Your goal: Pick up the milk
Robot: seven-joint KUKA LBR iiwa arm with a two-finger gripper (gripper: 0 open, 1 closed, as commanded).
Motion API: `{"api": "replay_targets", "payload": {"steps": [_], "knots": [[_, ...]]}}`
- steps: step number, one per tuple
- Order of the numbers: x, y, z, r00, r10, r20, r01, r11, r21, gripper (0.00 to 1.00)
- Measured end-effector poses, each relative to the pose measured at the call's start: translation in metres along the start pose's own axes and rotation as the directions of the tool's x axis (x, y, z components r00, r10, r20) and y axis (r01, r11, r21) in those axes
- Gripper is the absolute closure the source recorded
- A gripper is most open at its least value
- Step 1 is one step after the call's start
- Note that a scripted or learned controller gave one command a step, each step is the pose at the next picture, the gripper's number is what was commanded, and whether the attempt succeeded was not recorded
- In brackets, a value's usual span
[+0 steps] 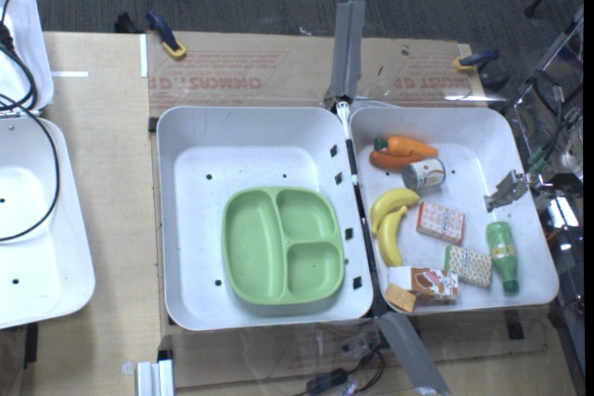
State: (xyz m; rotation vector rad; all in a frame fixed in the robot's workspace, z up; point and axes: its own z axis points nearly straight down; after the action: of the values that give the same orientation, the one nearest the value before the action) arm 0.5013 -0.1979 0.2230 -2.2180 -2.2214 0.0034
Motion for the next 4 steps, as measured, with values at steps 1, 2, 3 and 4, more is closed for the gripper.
{"api": "replay_targets", "payload": {"steps": [1, 2, 3, 4], "knots": [[0.048, 0.04, 0.076, 1.0, -0.009, 0.0, 0.009, 1.0, 0.001, 0.0], [0.078, -0.023, 0.131, 0.996, 0.089, 0.001, -0.089, 0.996, -0.004, 0.0], [0.1, 0.022, 0.132, 1.0, -0.012, 0.002, 0.012, 1.0, -0.002, 0.0], [0.099, 0.022, 0.123, 1.0, -0.009, 0.001, 0.009, 1.0, 0.0, 1.0]]}}
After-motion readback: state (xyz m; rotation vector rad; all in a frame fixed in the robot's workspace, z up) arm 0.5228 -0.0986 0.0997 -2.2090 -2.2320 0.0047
